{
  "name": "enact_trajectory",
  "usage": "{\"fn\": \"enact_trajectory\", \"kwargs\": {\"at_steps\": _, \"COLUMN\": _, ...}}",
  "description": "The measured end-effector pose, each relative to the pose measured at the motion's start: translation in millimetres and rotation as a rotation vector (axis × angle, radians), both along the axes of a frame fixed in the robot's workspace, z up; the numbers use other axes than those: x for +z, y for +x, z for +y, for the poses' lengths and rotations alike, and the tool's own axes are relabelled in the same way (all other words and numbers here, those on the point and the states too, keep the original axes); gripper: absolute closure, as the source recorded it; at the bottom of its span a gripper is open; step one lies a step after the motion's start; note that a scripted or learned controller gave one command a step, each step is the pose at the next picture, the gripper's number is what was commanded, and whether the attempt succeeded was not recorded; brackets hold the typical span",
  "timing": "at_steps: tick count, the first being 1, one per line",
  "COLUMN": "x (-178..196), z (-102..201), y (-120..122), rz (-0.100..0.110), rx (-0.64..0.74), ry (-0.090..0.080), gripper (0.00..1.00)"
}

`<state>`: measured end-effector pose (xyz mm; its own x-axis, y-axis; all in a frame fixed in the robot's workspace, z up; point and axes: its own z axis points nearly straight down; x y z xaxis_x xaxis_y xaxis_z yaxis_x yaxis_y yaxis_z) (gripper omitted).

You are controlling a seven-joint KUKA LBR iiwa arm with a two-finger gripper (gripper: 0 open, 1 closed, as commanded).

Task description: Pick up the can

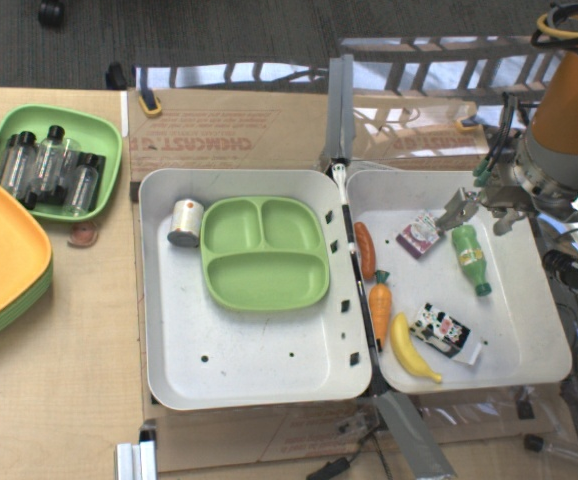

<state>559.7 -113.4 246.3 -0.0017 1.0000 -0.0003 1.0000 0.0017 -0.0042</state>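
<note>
Stacked orange plates (4,258) sit at the far left of the table (59,388), and behind them a green square bowl (57,161) holds several small clear bottles with black caps (49,171). Next comes the left white bin (254,368). The can (184,222), silver-grey, lies on its side in this bin's upper left part, its side touching the left edge of a green divided plate (265,251) that fills much of the bin's upper half. Further right, in the right white bin (514,353), an orange-red sausage-like toy (365,249) and a carrot (380,306) lie along the left wall, one below the other. A banana (410,347) lies near the front, just beside a black-and-white patterned carton (441,330). A small purple-and-white packet (420,235) rests toward the back, and a green bottle (470,257) lies tilted just right of it. The gripper (481,211) hangs over the back right part of this bin, above the green bottle's top end, with its metal fingers (458,210) spread apart and nothing between them. The can is well apart from the fingers, across the bin divide and on the far side of the green plate from them.
</note>
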Motion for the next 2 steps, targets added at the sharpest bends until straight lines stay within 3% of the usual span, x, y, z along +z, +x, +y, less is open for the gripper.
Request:
{"fn": "enact_trajectory", "kwargs": {"at_steps": 1, "x": -87, "z": -47, "y": 70, "rz": -0.004, "rx": 0.241, "ry": 0.0, "gripper": 0.0}}
{"fn": "enact_trajectory", "kwargs": {"at_steps": 2, "x": -152, "z": -34, "y": 98, "rz": -0.009, "rx": 0.275, "ry": -0.001, "gripper": 0.0}}
